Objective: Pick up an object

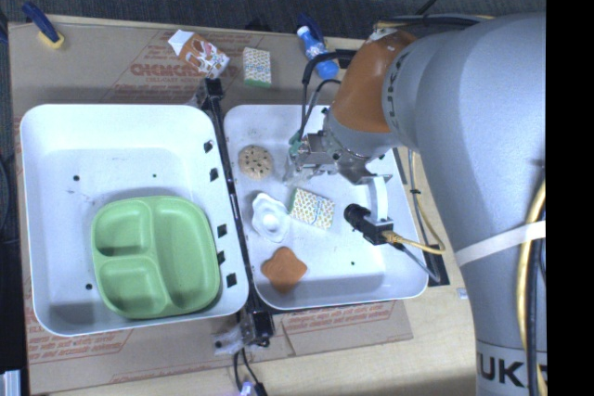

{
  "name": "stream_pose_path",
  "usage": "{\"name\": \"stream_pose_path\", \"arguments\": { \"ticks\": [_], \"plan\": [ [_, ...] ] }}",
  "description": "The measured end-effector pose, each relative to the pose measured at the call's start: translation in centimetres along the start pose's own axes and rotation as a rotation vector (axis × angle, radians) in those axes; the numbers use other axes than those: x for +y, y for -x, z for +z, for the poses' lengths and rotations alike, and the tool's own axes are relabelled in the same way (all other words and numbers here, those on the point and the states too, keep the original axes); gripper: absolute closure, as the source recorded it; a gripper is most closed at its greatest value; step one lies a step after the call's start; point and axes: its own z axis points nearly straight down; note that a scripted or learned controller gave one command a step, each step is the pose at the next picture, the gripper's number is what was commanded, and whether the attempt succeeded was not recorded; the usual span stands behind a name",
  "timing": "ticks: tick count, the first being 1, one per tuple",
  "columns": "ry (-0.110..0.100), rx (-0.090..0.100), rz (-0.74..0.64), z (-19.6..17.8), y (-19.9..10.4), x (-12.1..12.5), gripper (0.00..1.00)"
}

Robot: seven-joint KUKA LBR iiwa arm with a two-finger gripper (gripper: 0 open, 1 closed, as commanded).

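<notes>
The gripper (306, 155) hangs low in the right bin (394, 278), just above a patterned square packet (313, 209); whether it is open or closed, I cannot tell. A cookie (255, 161), white cup (269, 216) and orange piece (283, 268) lie nearby. A green tray (154, 255) sits in the left bin (56, 144).

The big grey arm (473, 162) covers the right wall of the right white bin (320, 292) and is cut off by the lower edge. The metal pincer (311, 155) is so small and dark that its two fingers cannot be told apart. The blue clamp with yellow tip (43, 24) is too small to make out well. The print on the small checkered packet (312, 209) is too blurred to read.
</notes>
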Motion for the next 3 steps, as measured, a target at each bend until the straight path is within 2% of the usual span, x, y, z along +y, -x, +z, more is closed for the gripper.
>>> {"name": "stream_pose_path", "arguments": {
  "ticks": [1, 2, 3],
  "plan": [
    [0.006, 0.000, 0.006, -12.7, -1.2, -2.9, 1.00],
    [0.001, 0.001, 0.005, -11.6, -6.4, -8.6, 1.00],
    [0.001, 0.000, 0.005, -11.6, -6.3, -8.6, 0.00]
  ]
}}
